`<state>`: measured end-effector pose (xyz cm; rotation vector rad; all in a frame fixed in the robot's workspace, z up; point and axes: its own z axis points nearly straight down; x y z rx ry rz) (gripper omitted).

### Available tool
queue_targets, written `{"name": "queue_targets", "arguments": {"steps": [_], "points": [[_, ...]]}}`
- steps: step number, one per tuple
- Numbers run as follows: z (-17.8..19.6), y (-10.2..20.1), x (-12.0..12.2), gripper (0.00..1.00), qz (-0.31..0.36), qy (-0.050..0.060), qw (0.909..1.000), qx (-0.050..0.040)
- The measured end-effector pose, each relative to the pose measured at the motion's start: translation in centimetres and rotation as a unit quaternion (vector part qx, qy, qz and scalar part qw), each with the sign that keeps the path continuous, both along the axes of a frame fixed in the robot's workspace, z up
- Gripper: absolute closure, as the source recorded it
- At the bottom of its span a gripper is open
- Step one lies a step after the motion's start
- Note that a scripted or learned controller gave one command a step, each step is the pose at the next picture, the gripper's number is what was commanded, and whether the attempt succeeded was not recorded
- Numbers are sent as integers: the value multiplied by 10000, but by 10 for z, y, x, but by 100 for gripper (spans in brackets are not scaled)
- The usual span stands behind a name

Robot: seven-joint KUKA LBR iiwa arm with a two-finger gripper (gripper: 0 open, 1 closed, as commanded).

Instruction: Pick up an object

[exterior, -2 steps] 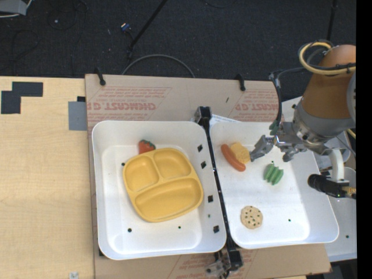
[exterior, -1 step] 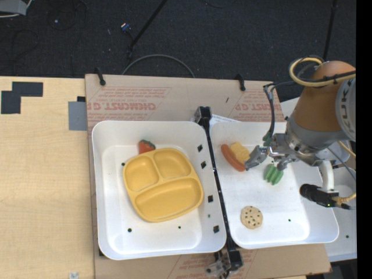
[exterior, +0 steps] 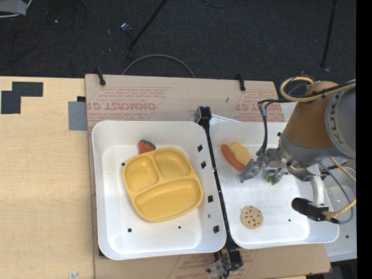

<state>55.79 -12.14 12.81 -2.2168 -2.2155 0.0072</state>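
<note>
The grey arm with its orange band enters from the right, and its gripper (exterior: pixel 260 170) hangs low over the middle of the right bin (exterior: pixel 290 237). A toy hot dog (exterior: pixel 235 154) lies just left of the gripper, close to it. A small green object (exterior: pixel 273 176) peeks out right under the gripper's body, partly hidden. A round cookie (exterior: pixel 251 217) lies nearer the front, apart from the gripper. Whether anything is held is hidden by the wrist.
The left bin (exterior: pixel 110 214) holds a yellow divided plate (exterior: pixel 163 183) and a small red and green toy (exterior: pixel 146 146) behind it. A black divider (exterior: pixel 210 179) separates the bins. A black cable end (exterior: pixel 308 209) hangs over the right bin's right side.
</note>
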Motion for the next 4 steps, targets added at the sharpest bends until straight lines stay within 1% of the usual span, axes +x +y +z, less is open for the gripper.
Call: {"name": "queue_targets", "arguments": {"steps": [1,2,3,4], "points": [[-43,1,-1,0,-3,-20,10000,-5],[-30,0,0,100,-17,-28,10000,-3],[31,-7,0,100,-16,-43,10000,-10],[94,-5,-2,100,9,-61,10000,-13]]}}
